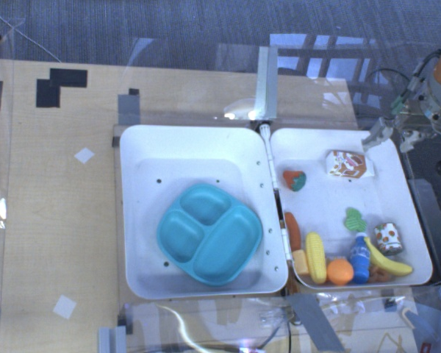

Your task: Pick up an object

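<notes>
Gripper [376, 133] sits at upper right, above the far right corner of the right bin [404, 169]; finger state cannot be told, and nothing is seen held.

Objects, all in the right bin: white snack packet [347, 164] just left of and below the gripper, nearest item. Red-green toy [295, 179] farther left and lower. Green piece [355, 218] well below the gripper. Along the near wall, farthest from the gripper: spotted can [388, 236], banana [386, 259], blue bottle [359, 257], orange [340, 271], corn [316, 257], and a red-orange sausage shape [292, 231] by the divider.

Left bin [143, 149], far left of the gripper, holds a teal 3-section plate [209, 232], lying flat.

Surface: light wood bench [51, 219] w/ black tape marks [60, 84] at far left, small grey squares, clear panels catching glare. A metal post [267, 83] stands behind the bin junction. Room: blue-grey carpet [169, 13] beyond the bench; cables [393, 79] near the arm at right.
</notes>
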### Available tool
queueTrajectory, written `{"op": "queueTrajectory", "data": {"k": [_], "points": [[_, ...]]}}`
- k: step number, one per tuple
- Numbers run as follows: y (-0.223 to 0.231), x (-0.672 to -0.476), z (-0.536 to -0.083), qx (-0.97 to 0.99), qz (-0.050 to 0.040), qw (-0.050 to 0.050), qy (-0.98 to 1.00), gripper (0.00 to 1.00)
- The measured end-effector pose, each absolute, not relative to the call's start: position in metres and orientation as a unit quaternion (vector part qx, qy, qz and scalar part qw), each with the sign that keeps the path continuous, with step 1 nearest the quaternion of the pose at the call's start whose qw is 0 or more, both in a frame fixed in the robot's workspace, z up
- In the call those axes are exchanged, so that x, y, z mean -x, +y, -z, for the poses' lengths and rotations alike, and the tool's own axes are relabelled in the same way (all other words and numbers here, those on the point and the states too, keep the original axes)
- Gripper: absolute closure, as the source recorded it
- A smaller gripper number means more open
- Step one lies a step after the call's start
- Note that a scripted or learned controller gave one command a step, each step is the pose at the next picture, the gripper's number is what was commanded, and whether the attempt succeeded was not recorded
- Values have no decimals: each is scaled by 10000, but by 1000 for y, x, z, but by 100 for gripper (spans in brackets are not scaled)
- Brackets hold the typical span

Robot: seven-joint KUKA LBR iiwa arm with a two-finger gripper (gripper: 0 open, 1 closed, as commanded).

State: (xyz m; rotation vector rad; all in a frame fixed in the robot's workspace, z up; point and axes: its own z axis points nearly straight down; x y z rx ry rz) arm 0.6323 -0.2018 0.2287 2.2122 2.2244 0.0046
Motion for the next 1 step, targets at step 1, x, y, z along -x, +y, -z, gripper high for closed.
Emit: {"op": "queueTrajectory", "data": {"k": [1], "points": [[-177, -544, -121, -6959, -9, 8, 7181, 0]]}}
